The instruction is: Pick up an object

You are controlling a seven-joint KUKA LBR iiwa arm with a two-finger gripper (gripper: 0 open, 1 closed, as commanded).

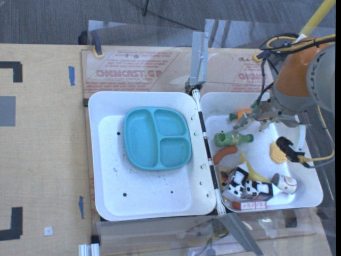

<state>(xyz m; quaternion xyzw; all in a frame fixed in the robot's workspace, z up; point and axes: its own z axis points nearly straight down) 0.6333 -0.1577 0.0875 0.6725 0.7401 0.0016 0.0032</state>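
Over the far half of the right bin (264,151), the pincer (254,122) hangs released: its two prongs stand apart with nothing between them.

Target selection: the closest candidate is judged to be the green toy (233,138). It lies on the bin floor just to the near-left of the pincer and is not touching it. Its long axis runs left to right, almost level with the bin's far wall. The coming move therefore calls for a short shift to the near-left, with the prongs set across that axis, one on the far side and one on the near side.

Nearby obstruction: a small orange-and-green piece (241,113) sits just left of the pincer, against the far wall.

Inventory:
- Arms: one, entering from the right.
- Bins: two, side by side on the desk (42,143).
- Left bin (106,159): one teal divided plate (157,138) with three compartments.
- Right bin: one green toy; one small orange-and-green piece; one orange-red sausage shape (224,154), just nearer than the green toy; one yellow curved piece (251,170); one yellow round piece (276,153); one black-and-white patterned item (246,187); one white rounded item (288,183).
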